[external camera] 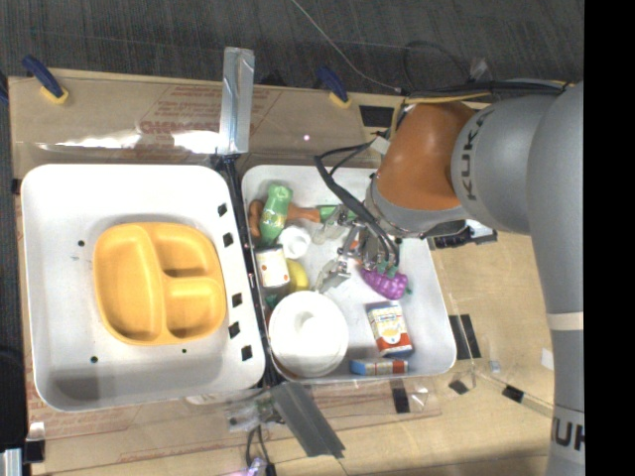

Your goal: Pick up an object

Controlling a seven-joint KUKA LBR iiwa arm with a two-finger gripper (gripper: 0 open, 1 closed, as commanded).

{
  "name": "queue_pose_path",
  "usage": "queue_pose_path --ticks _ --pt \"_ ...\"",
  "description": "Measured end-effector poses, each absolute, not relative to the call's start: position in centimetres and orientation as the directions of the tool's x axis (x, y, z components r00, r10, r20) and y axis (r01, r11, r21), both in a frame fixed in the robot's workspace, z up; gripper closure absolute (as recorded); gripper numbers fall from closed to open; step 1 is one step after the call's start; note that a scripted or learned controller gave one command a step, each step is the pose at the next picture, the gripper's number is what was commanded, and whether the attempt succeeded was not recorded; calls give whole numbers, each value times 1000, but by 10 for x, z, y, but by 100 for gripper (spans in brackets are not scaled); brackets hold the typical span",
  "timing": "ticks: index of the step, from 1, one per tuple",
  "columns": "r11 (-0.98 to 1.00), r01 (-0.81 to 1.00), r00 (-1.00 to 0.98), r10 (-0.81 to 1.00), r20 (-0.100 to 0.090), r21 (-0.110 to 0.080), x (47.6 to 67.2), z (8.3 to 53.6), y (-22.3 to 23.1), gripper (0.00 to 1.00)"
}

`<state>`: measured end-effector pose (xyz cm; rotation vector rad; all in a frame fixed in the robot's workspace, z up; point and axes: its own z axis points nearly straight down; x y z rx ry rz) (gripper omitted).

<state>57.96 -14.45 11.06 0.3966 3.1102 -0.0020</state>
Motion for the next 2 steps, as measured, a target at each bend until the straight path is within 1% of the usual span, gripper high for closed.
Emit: queue_pose_path --ticks 1,2 --pt "920 391 -920 391 -4 0 625 118 -160 0" --pt "907 420 -907 420 -2 0 574 93 -212 0"
